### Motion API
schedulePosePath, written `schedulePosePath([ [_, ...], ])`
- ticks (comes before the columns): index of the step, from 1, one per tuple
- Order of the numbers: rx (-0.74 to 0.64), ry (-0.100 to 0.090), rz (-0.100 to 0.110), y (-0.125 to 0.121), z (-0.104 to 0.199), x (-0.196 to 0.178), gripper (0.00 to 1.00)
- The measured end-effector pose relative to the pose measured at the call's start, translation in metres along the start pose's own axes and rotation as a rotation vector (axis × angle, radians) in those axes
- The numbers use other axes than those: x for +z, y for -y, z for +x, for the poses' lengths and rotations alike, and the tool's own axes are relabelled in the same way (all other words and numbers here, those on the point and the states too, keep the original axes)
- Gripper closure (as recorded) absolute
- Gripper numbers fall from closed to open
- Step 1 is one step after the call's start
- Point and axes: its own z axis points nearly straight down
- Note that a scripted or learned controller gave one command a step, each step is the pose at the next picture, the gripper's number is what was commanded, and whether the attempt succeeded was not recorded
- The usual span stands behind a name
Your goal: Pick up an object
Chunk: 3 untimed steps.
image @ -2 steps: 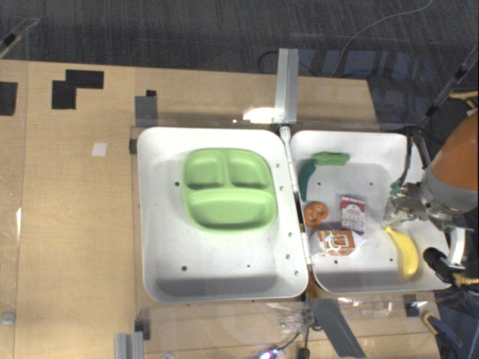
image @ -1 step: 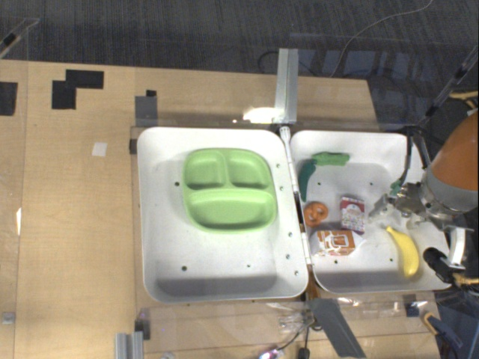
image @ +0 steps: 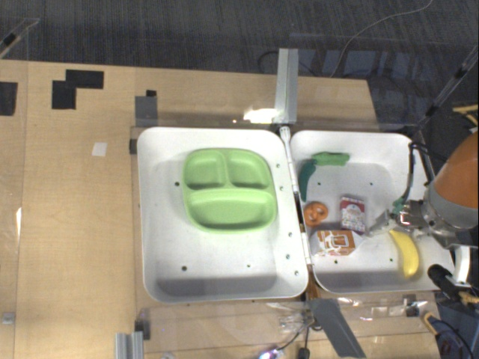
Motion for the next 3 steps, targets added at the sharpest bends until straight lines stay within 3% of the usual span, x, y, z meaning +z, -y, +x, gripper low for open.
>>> schedulePosePath([
  [1, -0.001, -0.003, -0.004, -0.003, 0.002, -0.012, 1.00],
  [2, 0.010, 0.000, 0.015, 0.001, 0.056, -0.101, 1.00],
  [3, 0.236, 0.001, 0.019, -0.003, 0.071, -0.046, 1.00],
])
